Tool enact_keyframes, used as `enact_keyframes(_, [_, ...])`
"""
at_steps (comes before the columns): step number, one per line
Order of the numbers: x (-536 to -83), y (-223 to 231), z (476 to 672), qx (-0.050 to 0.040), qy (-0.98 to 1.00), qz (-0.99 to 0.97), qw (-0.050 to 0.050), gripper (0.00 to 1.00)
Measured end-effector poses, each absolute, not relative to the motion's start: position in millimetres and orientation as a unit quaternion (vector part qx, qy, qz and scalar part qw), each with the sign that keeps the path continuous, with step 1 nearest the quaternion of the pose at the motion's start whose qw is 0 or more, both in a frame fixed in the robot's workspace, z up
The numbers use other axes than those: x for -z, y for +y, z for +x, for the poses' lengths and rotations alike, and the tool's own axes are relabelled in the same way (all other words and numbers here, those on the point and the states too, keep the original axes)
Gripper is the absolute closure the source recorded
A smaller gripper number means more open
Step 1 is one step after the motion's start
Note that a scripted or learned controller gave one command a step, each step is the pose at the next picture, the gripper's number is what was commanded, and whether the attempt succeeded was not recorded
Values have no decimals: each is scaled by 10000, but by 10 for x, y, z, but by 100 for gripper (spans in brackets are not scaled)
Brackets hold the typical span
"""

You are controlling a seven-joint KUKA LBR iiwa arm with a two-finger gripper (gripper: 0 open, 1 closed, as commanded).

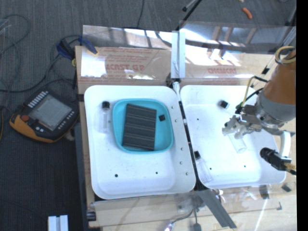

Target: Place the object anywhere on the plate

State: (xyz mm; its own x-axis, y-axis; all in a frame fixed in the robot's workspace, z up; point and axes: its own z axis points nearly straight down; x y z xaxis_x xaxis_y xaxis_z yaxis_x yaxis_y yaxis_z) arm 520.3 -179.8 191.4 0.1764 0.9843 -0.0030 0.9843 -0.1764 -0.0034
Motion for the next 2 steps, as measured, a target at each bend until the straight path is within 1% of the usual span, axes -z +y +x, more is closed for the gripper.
enact_keyframes(1, [-1915,-1799,5204,-22,-6416,-7670,1,0])
enact_keyframes(2, [-2636,-2145,5159,-17,-7418,-6707,-2,0])
